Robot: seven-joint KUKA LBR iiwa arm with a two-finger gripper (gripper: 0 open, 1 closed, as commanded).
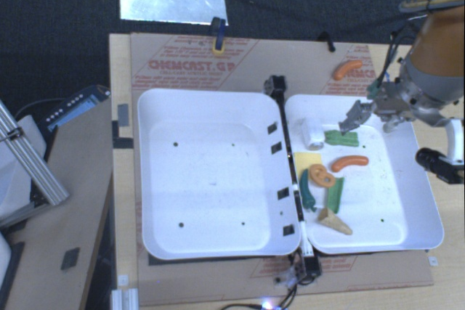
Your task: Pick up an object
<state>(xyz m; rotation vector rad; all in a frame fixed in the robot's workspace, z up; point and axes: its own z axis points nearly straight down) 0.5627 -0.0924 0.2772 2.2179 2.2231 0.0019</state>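
My gripper [353,120] hangs over the back of the right bin [418,210], just above a flat green piece [341,139]. Left of it lies a small white cylinder [314,133]. Nearer the front are an orange sausage [349,162], a yellow square [306,159], an orange round piece [321,176], a dark teal strip [306,194], a green stick [335,194] and a tan wedge [335,222]. I see nothing held in the gripper.
The left bin [152,156] stands beside the right one, joined by a black divider [290,170]. A second orange sausage [347,70] lies on the board behind the right bin. A yellow and blue clamp [218,36] sits at the board's back edge.
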